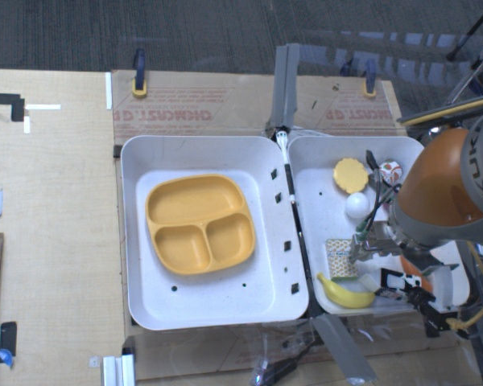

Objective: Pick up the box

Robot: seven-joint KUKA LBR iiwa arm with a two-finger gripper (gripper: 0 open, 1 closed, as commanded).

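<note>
Over the right bin [306, 215], the arm [443, 187] is reaching in from the right edge and hanging low above the bin's middle, with the gripper [362, 246] sitting just at the right edge of the box [340, 257]. That box, a small flat patterned packet, is lying face up on the bin floor toward the near edge, slightly left of centre. It is lying flat, so the gripper is coming at it from above. Whether the jaws are wide or narrow I cannot tell, since the wrist and its cables are covering them, and nothing is visibly being held.

Crowding is shaping the approach. A banana [346, 294] is lying just beside the box along the near edge, close to the bin's near left corner, and may be touching it. A white ball [357, 205] is sitting just beyond the box toward the far edge, with a yellow round object [351, 175] farther back, and a small patterned ball [391, 170] near the far right corner. My judgement is that the step in hand is lining up over the box, and that brushing the banana is the main risk.

Across the divider, a yellow divided plate [200, 223] is resting in the middle of the left bin [137, 240], well apart from the work.
</note>
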